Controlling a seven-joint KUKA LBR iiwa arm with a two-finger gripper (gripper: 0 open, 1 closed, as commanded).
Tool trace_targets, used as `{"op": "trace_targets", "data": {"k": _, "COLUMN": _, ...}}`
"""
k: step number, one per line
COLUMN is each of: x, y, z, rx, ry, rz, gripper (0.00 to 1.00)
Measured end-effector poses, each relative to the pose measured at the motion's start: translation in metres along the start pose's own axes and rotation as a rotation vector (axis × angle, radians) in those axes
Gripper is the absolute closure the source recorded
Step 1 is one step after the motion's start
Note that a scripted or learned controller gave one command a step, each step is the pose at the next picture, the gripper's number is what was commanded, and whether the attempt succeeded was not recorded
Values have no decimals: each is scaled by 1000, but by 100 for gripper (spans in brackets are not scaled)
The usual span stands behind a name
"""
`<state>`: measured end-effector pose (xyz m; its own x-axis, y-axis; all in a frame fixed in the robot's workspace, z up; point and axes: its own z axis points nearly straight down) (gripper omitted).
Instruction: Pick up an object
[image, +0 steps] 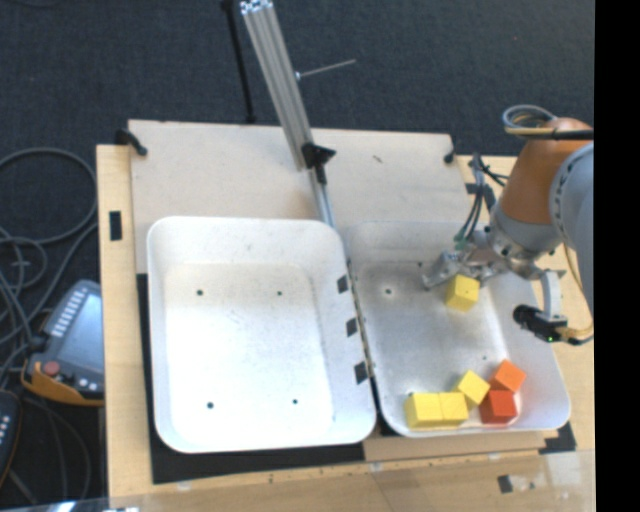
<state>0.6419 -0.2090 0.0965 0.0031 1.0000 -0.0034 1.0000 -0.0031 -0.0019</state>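
Now | gripper (458, 277) over right bin (400, 400), near its far edge | fingers closed on yellow cube (463, 292), cube up off bin floor | yellow block (436, 408), small yellow cube (473, 386) and two orange cubes (501, 391) bunched at right bin's near right corner | left bin (170, 420) beside it

- My bins (250, 330) look like smooth white plastic, faintly speckled.
- My bench (220, 170) looks matt, pale wood.
- At twelve o'clock, a ribbed metal rail (278, 75) shines dully.
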Motion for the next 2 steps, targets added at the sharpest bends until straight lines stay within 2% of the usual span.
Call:
{"op": "trace_targets", "data": {"k": 1, "x": 1, "y": 3, "z": -13, "rx": -8, "ry": 1, "rz": 0, "gripper": 100}}
{"op": "trace_targets", "data": {"k": 2, "x": 2, "y": 3, "z": -13, "rx": -8, "ry": 2, "rz": 2, "gripper": 0}}
